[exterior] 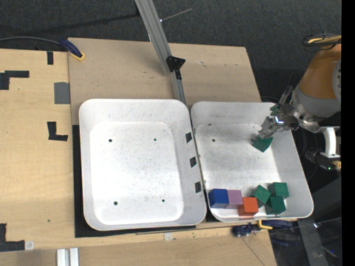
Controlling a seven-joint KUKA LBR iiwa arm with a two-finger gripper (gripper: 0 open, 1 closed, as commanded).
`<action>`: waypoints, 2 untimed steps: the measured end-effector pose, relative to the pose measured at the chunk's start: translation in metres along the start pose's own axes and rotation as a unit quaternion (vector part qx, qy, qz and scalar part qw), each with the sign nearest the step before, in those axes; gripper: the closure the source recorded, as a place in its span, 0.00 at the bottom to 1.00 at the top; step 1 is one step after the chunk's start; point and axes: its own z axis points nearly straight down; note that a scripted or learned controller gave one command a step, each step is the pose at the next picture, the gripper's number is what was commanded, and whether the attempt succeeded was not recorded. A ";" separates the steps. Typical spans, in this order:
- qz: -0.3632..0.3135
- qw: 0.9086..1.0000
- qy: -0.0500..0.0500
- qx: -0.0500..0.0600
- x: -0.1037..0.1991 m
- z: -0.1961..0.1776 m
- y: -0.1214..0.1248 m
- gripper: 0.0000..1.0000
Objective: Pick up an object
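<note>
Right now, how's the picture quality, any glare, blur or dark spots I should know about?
Camera view: even overhead light, both white bins bright but not blown out, speckles still readable; soft shadows under the blocks; the hand and green block below it slightly soft; dark floor at top and right loses detail.

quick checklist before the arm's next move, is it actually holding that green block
1. Pincer over the right bin: ok.
2. Green block at the pincer tip: ok.
3. Block truly clamped: cannot tell, the grip is too small to make out.
4. Block lifted off the bin floor: cannot tell.
5. Other blocks, blue, purple, orange and three green, clustered at the near edge away from the pincer: ok.
</note>
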 end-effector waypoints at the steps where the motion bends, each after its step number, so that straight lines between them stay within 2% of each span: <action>1: 0.000 1.000 0.000 0.000 0.003 -0.043 -0.002 1.00; 2: 0.000 1.000 0.000 0.001 0.004 -0.072 0.000 1.00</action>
